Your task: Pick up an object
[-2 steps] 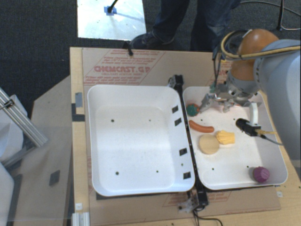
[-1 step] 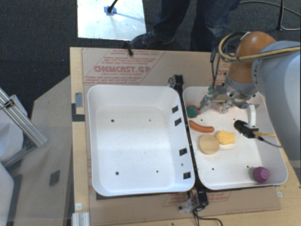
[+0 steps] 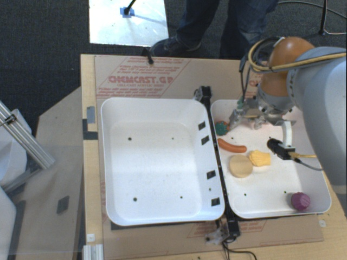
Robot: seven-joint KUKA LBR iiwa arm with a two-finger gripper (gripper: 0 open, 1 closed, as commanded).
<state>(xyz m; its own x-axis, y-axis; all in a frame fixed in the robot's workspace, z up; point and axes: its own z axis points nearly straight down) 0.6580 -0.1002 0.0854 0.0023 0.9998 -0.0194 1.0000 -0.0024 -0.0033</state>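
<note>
You are looking down on two white bins side by side: the left bin, and the right bin, where your grey arm reaches in. Its gripper hovers at the far end; its grip cannot be made out. Below lie a red sausage, tan disc, yellow piece and purple object.

A single fixed camera is mounted above the surface and looks down at a slant. Both bins, left and right, fall within frame at moderate range. The arm enters from the right edge. Floor is visible beyond the far edge.
</note>
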